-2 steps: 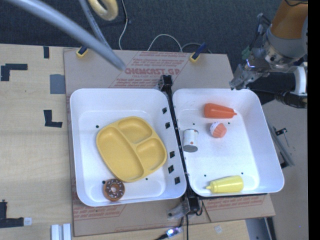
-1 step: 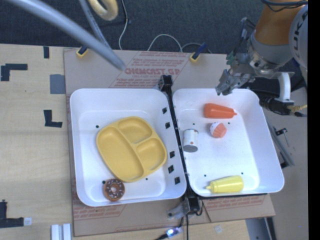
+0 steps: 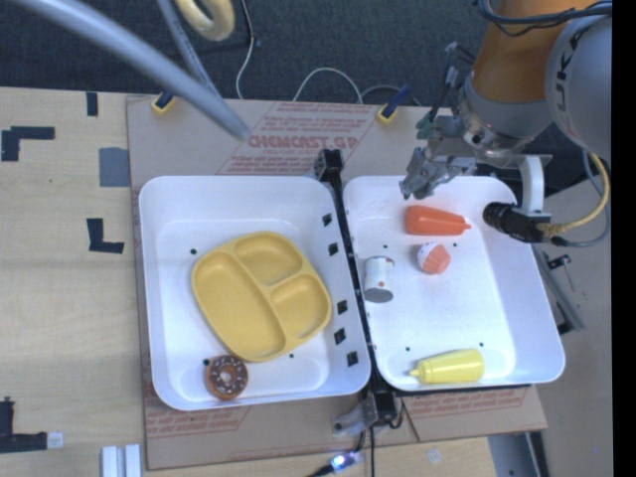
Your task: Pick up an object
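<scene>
My gripper (image 3: 419, 181) hangs over the back of the right bin (image 3: 517, 296), just above and left of an orange carrot (image 3: 434, 221). Nothing shows between its fingers, and their spread is hard to read. Below the carrot lies a small orange-and-white ball-like toy (image 3: 433, 257). A grey-and-white cylinder (image 3: 377, 277) stands near the bin's left wall. A yellow squeeze bottle (image 3: 449, 367) lies on its side along the front edge.
The left bin (image 3: 159, 266) holds a yellow divided plate (image 3: 260, 293) and a chocolate donut (image 3: 226, 377) at its front. A black divider strip (image 3: 343, 266) runs between the bins. A grey pole (image 3: 129, 43) crosses the upper left. Black cables hang by the arm at right.
</scene>
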You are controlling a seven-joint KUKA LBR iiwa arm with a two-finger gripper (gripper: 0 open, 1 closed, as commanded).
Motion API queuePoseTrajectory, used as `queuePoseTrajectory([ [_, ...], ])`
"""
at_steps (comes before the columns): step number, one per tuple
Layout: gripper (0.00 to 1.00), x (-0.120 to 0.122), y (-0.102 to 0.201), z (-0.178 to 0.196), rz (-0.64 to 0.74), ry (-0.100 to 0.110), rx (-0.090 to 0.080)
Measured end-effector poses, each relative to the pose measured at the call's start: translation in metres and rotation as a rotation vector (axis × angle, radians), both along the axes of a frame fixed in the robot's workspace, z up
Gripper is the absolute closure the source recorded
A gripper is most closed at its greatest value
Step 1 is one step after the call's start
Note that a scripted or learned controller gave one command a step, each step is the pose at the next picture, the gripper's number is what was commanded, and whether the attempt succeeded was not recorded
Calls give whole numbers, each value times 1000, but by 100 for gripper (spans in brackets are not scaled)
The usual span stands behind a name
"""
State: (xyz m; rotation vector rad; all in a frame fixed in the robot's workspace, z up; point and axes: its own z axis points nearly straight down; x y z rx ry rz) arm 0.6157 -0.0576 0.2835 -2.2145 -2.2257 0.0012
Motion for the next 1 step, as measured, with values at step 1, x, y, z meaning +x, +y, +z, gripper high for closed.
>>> queuePoseTrajectory([
  [1,100,-23,57,-10,1,2,0],
])
